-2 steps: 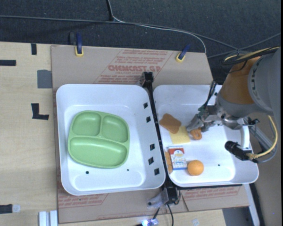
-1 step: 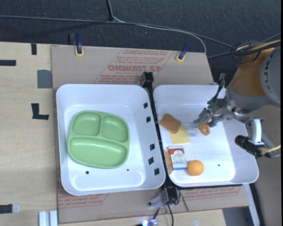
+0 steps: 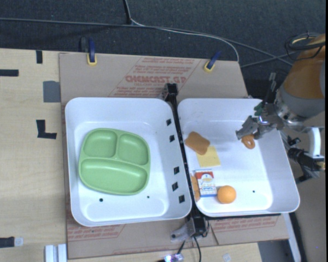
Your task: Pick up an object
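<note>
The hand (image 3: 250,135) was seen over the right bin's (image 3: 273,192) far side; a small orange piece (image 3: 249,142) looked gripped between its fingers — other objects lay lower-left.

You get even, fairly bright light from overhead, with no hard glare. The two shallow white plastic bins (image 3: 262,187) come out brightest, close to washed out, so their walls blur into their floors. Shadows are soft and short: a faint one sits under the pale green three-part plastic tray (image 3: 115,161), another beside the small round orange ball (image 3: 226,194). The dark carpet (image 3: 169,10) beyond the tan cardboard worktop (image 3: 153,78) reads dim. Detail is soft and low-resolution throughout; print on the cardboard is barely legible.
</note>
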`<action>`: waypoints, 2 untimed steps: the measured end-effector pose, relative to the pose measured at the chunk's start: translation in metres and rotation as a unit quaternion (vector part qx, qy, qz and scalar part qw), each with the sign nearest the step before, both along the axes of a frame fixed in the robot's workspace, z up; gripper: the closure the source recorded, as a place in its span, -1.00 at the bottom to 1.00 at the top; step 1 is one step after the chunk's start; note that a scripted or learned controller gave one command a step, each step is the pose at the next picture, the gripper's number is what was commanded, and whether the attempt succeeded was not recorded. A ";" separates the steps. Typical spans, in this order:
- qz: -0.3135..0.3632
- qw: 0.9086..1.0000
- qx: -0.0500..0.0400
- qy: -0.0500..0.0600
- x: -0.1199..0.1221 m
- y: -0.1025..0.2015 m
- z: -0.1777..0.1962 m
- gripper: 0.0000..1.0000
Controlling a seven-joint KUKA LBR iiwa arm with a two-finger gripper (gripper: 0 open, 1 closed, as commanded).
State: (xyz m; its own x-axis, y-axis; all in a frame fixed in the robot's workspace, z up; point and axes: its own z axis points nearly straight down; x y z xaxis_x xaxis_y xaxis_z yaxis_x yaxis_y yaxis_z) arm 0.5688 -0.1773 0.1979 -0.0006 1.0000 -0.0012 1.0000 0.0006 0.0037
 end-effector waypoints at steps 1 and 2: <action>0.001 1.000 0.000 0.000 -0.005 0.009 0.055 1.00; 0.003 1.000 0.001 0.002 0.013 0.070 0.050 1.00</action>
